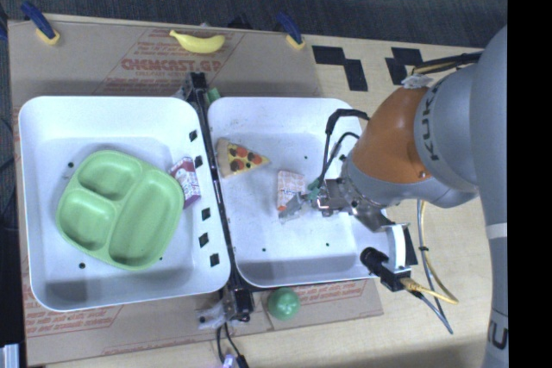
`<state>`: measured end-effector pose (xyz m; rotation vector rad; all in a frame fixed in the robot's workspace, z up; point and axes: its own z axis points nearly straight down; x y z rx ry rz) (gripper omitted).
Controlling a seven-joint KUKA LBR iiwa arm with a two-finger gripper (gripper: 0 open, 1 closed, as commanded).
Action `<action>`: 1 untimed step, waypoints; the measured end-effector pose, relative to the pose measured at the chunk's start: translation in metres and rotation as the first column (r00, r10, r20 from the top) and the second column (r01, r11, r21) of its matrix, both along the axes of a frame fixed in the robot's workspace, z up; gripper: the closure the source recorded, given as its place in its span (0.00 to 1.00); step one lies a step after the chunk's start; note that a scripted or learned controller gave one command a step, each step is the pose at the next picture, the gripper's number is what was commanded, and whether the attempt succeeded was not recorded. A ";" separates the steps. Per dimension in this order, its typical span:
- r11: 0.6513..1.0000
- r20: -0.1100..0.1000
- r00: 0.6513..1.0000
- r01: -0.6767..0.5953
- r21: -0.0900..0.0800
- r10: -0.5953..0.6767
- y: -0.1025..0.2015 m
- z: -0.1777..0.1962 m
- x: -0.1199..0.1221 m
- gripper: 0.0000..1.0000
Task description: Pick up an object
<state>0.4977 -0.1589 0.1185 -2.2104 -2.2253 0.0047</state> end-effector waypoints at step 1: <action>1.000 0.004 1.000 0.003 -0.001 -0.003 -0.017 0.012 0.066 0.00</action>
